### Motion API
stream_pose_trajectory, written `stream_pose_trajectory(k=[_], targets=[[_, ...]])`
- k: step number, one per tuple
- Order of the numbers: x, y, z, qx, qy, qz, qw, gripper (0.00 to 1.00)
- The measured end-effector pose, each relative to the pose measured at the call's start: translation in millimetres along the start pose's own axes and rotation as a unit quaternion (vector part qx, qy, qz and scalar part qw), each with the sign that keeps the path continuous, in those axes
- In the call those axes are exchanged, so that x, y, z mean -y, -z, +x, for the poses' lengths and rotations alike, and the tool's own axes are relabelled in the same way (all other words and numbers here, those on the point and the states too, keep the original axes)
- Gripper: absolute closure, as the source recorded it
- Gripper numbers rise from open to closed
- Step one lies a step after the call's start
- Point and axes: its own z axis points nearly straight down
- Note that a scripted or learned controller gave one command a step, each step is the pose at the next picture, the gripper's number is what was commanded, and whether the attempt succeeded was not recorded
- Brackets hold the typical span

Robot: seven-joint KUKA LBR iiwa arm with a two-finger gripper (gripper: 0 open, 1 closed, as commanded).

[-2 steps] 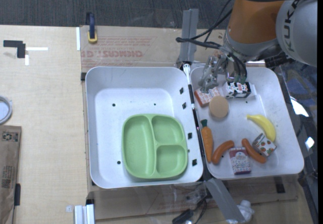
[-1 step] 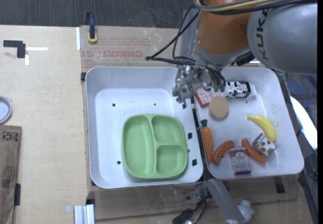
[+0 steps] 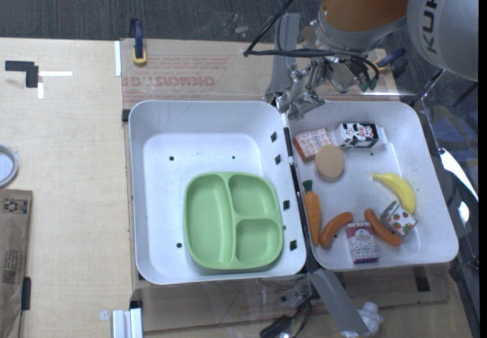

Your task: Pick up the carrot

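Note:
The carrot (image 3: pixel 313 213) is orange with a small green top. It lies lengthwise against the left wall of the right bin (image 3: pixel 426 148), top end pointing to the back. My gripper (image 3: pixel 297 103) hangs over the back left corner of that bin, well behind the carrot and apart from it. Its fingers look open, with nothing between them.
Touching the carrot's right side is an orange-red sausage (image 3: pixel 335 228). The same bin holds a second sausage (image 3: pixel 380 227), a banana (image 3: pixel 396 190), a tan disc (image 3: pixel 330 163), a cow-print carton (image 3: pixel 358 135), a red packet (image 3: pixel 311 144), a red box (image 3: pixel 362 244) and a small carton (image 3: pixel 399 218). A green divided plate (image 3: pixel 232 220) sits in the left bin (image 3: pixel 152 146).

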Motion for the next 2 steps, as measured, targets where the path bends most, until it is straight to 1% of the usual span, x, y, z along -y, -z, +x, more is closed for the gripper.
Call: stream_pose_trajectory(k=[1, 2], targets=[[-72.8, -74.4, -34.6, -0.002, 0.079, -0.001, 0.9969, 1.00], [14.6, 26.2, 7.1, -0.001, 0.131, 0.000, 0.9914, 1.00]])
